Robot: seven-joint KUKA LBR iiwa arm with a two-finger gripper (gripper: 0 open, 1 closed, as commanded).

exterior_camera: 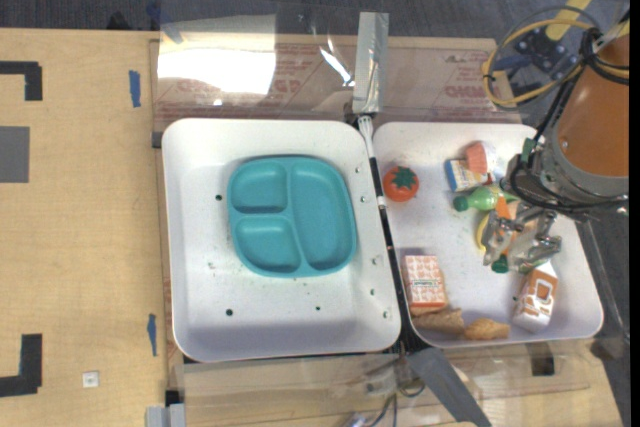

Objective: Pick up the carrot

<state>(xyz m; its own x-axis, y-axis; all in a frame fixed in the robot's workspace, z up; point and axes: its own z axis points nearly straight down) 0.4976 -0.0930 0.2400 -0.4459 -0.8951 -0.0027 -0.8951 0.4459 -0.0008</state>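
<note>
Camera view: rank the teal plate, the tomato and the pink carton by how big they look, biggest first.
1. teal plate, by far the largest, in the left bin
2. pink carton, in the right bin
3. tomato, a little smaller than the carton

All lie at similar depth, so nearness hardly skews this.

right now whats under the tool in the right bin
Beneath the metal two-finger tool in the right white bin, a yellow banana-like piece and the orange carrot with green top poke out. The arm covers whatever else lies directly under it.
</note>
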